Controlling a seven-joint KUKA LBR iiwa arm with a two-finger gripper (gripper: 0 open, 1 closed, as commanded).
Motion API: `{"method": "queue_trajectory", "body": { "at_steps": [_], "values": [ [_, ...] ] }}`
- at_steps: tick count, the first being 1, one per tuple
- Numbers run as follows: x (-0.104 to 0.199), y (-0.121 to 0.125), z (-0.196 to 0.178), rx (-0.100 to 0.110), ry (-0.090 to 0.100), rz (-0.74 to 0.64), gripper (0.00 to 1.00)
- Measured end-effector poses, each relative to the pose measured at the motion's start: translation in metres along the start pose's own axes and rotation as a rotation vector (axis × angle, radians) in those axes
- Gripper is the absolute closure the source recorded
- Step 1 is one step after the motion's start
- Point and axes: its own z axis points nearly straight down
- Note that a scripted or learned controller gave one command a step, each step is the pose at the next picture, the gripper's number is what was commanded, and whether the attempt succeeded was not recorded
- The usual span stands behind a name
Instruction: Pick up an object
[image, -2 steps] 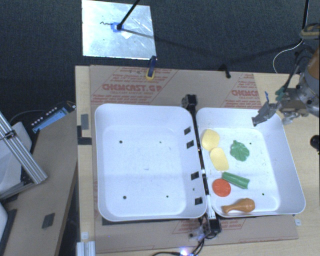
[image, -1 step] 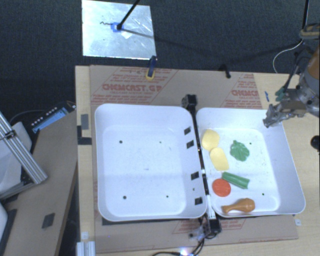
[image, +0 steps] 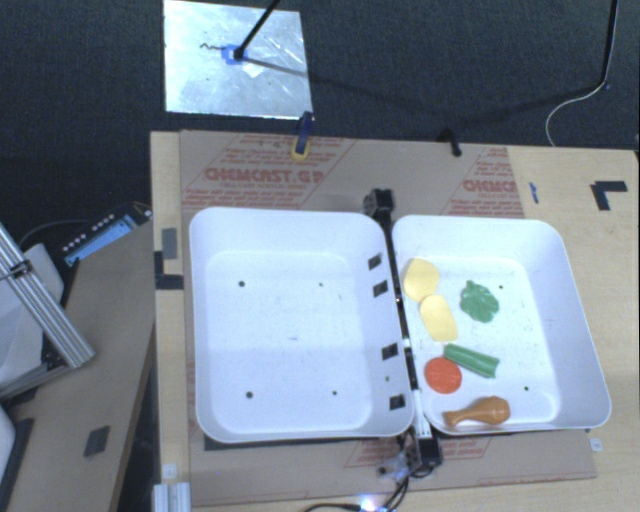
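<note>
Camera view puts every candidate in the right bin (image: 560, 300) — two yellow pieces (image: 421, 279), a green leafy piece (image: 479, 301), a green stick (image: 471, 360), a red disc (image: 443, 375) and a tan drumstick (image: 478, 411) lying lengthwise along the near wall; whether the gripper's grasp is apart or together I cannot tell.

Even, fairly bright overhead light. The two shallow white plastic bins (image: 290, 330) read almost blown out, with soft grey shading along their inner walls and only faint shadows. A crinkled silvery foil sheet (image: 237, 58) beyond the far edge of the brown cardboard-covered worktop (image: 330, 170) shows patchy glare. The dark floor (image: 70, 100) looks grainy. Focus is slightly soft throughout.
</note>
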Motion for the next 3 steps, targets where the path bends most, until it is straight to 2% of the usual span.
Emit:
{"method": "queue_trajectory", "body": {
  "at_steps": [1,2,3],
  "values": [
    [-0.061,-0.026,0.010,0.019,0.003,0.009,1.00],
    [0.018,-0.007,0.163,0.034,0.012,-0.007,1.00],
    [0.042,-0.077,0.037,0.005,0.005,-0.002,1.00]
  ]
}}
